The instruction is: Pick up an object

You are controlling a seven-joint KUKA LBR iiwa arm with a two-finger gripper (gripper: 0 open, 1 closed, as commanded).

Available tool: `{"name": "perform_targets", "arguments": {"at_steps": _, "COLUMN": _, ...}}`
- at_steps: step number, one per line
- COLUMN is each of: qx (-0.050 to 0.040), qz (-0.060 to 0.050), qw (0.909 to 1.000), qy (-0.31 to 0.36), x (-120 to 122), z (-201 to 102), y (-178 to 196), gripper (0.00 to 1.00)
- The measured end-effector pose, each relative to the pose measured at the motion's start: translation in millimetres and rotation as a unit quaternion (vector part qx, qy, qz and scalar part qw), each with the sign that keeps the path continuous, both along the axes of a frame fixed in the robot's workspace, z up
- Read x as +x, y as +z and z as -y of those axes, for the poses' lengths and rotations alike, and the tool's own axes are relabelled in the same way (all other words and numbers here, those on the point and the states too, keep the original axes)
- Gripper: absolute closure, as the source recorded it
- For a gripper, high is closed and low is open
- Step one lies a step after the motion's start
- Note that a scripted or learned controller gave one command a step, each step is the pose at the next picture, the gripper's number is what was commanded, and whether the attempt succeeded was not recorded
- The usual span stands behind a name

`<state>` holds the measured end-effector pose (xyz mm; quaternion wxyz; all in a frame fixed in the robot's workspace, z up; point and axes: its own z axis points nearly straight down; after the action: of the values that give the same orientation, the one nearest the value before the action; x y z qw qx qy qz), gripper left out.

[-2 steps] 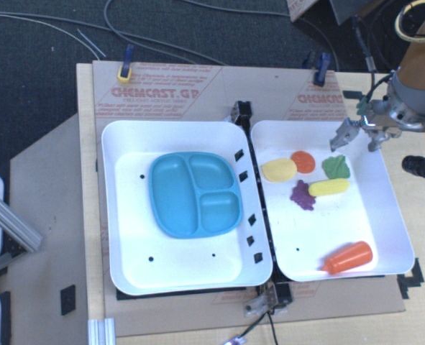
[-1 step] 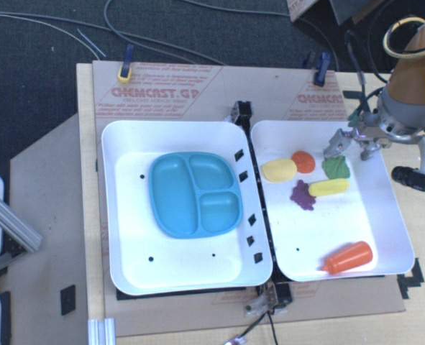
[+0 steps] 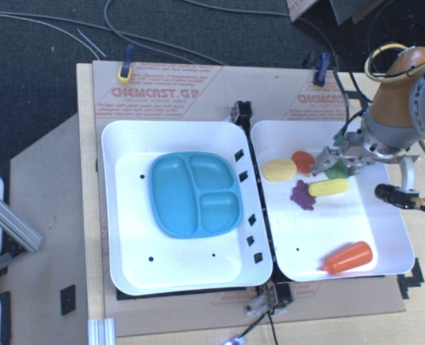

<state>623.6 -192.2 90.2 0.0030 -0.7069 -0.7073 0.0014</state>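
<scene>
My gripper (image 3: 334,163) hangs low in the upper part of the right bin (image 3: 385,228), right over a small green object (image 3: 336,171) that is partly hidden beneath it. Just left of it lie a red-orange round piece (image 3: 303,161) and a yellow oval piece (image 3: 279,169). A long yellow piece (image 3: 328,187) sits directly below the gripper, with a purple piece (image 3: 303,195) beside it. An orange carrot (image 3: 349,256) lies near the bin's front edge.
The left bin (image 3: 126,250) holds a blue divided plate (image 3: 195,193). A black divider with clips (image 3: 253,192) runs between the bins. The grey arm with its orange band (image 3: 399,92) reaches in from the right, and a black cable part (image 3: 395,194) overhangs the right bin's rim.
</scene>
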Motion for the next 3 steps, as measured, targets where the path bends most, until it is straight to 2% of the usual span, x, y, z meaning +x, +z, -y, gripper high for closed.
{"name": "perform_targets", "arguments": {"at_steps": 1, "qx": -0.001, "qz": 0.004, "qw": 1.0, "qy": 0.0, "x": 2.4, "z": 0.5, "y": 15.7, "gripper": 1.0}}
{"name": "perform_targets", "arguments": {"at_steps": 2, "qx": -0.002, "qz": 0.006, "qw": 1.0, "qy": 0.001, "x": 12.6, "z": -1.2, "y": 75.6, "gripper": 1.0}}
{"name": "perform_targets", "arguments": {"at_steps": 3, "qx": -0.0017, "qz": 0.006, "qw": 1.0, "qy": 0.0, "x": 12.5, "z": -1.0, "y": 119.3, "gripper": 1.0}}
